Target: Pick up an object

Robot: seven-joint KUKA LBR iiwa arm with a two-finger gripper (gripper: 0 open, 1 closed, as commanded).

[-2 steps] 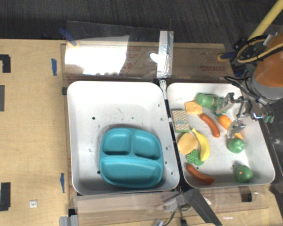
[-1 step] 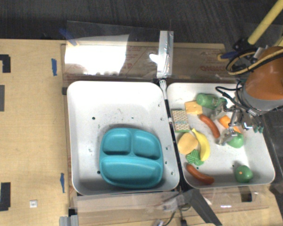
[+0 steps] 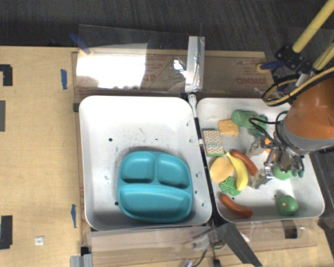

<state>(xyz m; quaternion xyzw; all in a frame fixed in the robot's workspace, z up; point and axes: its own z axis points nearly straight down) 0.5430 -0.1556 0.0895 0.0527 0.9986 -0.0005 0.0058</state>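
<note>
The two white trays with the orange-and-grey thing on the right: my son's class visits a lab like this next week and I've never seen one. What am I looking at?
This is one camera fixed above a workbench, looking down at a slant. The orange-and-grey shape is a robot arm reaching in from the right; its job is to pick up an object. At its end is a two-finger gripper, now low inside the right bin.

That bin holds toy food: a yellow banana, a red sausage, a cheese wedge, a green round piece and more. The left bin holds a teal divided tray.

The gripper sits among the toys, next to a green piece, but I cannot tell from this picture whether it has actually gripped anything.
</note>
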